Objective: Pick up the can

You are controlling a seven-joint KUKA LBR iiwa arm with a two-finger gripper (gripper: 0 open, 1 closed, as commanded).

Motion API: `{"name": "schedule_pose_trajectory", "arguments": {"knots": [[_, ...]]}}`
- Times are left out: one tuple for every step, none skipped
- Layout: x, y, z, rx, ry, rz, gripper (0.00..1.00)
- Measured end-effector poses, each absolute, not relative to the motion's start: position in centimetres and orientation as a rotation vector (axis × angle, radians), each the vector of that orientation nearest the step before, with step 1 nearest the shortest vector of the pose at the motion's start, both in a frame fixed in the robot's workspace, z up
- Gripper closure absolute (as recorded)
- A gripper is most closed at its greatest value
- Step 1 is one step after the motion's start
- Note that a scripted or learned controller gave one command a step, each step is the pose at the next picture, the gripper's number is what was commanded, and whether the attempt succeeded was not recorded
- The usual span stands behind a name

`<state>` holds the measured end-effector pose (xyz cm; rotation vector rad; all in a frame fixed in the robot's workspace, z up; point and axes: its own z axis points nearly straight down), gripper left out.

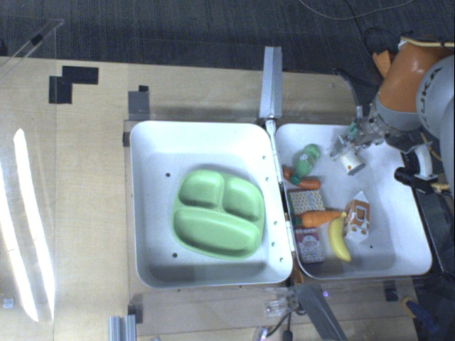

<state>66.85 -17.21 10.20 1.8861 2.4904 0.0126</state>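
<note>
The can is a small silvery cylinder lying tilted in the right bin, near its far end. My gripper reaches in from the right and hangs right at the can's upper end, touching or nearly touching it. The view is too small to tell whether the can is gripped. The grey arm with its orange band rises behind, at the top right.
Left of the can in the right bin lie a green bottle, two carrots, a banana, a small carton and a dark packet. The left bin holds a green divided plate. A metal post stands between the bins.
</note>
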Motion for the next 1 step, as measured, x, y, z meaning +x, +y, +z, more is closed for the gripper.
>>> {"name": "schedule_pose_trajectory", "arguments": {"knots": [[65.04,-13.88,16.84,1.985,2.427,0.007,1.0]]}}
